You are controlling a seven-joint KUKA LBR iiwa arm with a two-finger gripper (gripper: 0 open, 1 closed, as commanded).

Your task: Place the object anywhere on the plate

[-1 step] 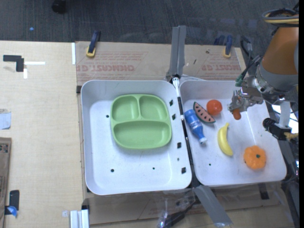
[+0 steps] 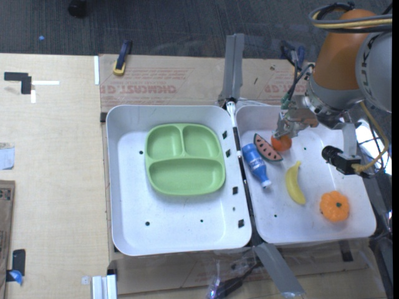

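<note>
Gripper (image 2: 284, 131) — fingertips hidden against red object (image 2: 281, 143)

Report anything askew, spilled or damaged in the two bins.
Nothing stands out. The green plate lies flat in the left bin. The blue bottle lies on its side in the right bin, near the watermelon slice, banana and orange pumpkin; nothing spilled or broken.

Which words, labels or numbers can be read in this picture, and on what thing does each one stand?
"CHEMCAST GP": red print on the brown cardboard sheet behind the white bins, seen upside down and partly blurred, so the reading is uncertain.
Blue bottle in the right bin: its label is too small to read.
Green plate, watermelon slice, banana, pumpkin: no text.
</note>
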